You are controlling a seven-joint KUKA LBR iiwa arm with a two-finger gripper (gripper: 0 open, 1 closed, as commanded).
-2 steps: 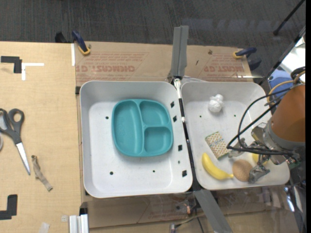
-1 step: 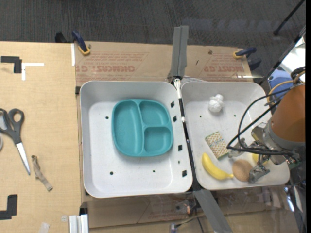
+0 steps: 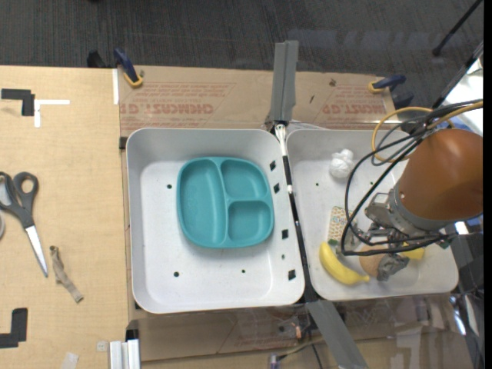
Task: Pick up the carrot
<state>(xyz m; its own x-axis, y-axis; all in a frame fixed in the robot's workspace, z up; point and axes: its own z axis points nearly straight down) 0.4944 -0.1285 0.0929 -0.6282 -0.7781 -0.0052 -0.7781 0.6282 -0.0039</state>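
Right bin (image 3: 311,206), front edge: banana (image 3: 340,266), lying flat. Just beside its right end, touching or nearly so: tan-orange rounded item, possibly the carrot (image 3: 370,265), partly hidden; cannot tell for certain.
Directly over that item: end effector (image 3: 392,265), low in the bin; released or clenched, cannot tell.
Right bin, back edge: white crumpled lump (image 3: 341,162). Mid-bin, near the left wall: small patterned packet (image 3: 337,221).
Left bin (image 3: 154,229), centre: teal divided plate (image 3: 226,202).
Desk (image 3: 69,206), left edge: scissors (image 3: 24,210).
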